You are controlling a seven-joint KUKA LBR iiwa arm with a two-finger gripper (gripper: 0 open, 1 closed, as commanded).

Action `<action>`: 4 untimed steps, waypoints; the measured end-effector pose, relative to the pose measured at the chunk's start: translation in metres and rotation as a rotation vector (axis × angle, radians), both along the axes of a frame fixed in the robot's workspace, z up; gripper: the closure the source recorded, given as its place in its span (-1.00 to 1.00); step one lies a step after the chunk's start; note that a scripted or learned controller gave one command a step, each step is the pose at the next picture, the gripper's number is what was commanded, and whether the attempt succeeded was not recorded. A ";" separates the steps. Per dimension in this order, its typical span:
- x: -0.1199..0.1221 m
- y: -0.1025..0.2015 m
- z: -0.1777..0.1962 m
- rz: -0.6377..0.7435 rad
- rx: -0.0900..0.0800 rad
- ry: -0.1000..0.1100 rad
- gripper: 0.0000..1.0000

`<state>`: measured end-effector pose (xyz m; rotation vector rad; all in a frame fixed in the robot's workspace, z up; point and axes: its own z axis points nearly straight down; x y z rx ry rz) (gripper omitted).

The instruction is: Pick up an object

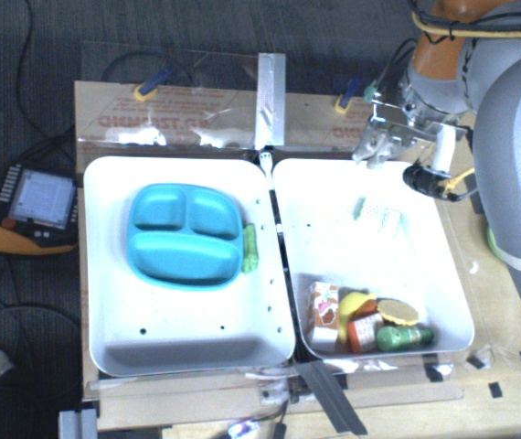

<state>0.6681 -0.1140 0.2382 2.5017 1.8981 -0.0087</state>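
Observation:
Several small food-like objects lie piled in the near corner of the right bin (425, 245): a white and red carton (324, 305), a yellow piece (356, 304), a red can (363, 332), a green bottle (405, 338) and a tan round disc (398, 313). The left bin (114, 318) holds a blue compartment plate (186, 234) with a green stick (249, 247) at its right edge. My gripper (377, 146) hangs over the far rim of the right bin, well away from the pile, with nothing seen between its fingers.
The grey arm (507, 135) with its orange band fills the upper right. A metal divider post (271, 99) stands behind the bins. A handheld device (34, 208) lies on the floor at the left. Yellow and blue clamps (153, 84) hold the backboard.

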 end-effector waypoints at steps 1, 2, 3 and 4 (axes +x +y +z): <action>-0.007 0.033 0.005 -0.349 -0.002 0.000 1.00; -0.001 0.092 -0.030 -0.779 -0.004 -0.001 1.00; -0.011 0.071 -0.050 -0.985 0.002 0.002 1.00; -0.016 0.041 0.052 -0.895 -0.003 -0.003 1.00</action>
